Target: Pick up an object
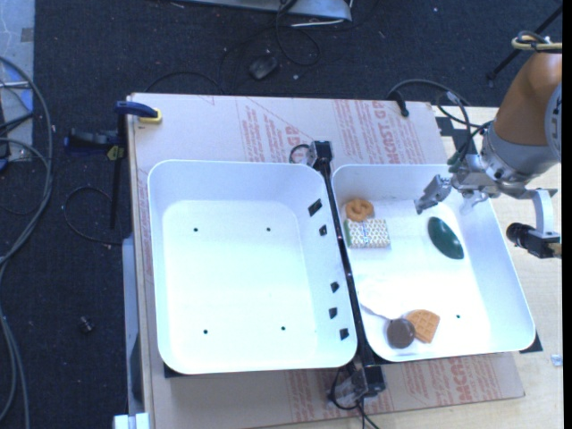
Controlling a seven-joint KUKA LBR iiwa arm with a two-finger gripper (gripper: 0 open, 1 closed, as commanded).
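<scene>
My gripper (436, 195) hangs over the back of the right bin (500, 266), at the end of the grey and orange arm coming in from the right. A dark green oval object (445, 238) lies just below and slightly right of it, apart from the fingers. Near the bin's left wall lie a small brown ring-shaped piece (359, 209) and a pale speckled block (369, 233). At the front of the same bin sit a dark brown round piece (399, 332) and an orange wedge (424, 324), touching each other.
The left bin (179, 186) stands beside the right one, with a black divider strip (335, 239) between them. Both rest on a cardboard sheet (268, 123). Cables and a blue clamp (138, 111) lie around the bench's far left corner.
</scene>
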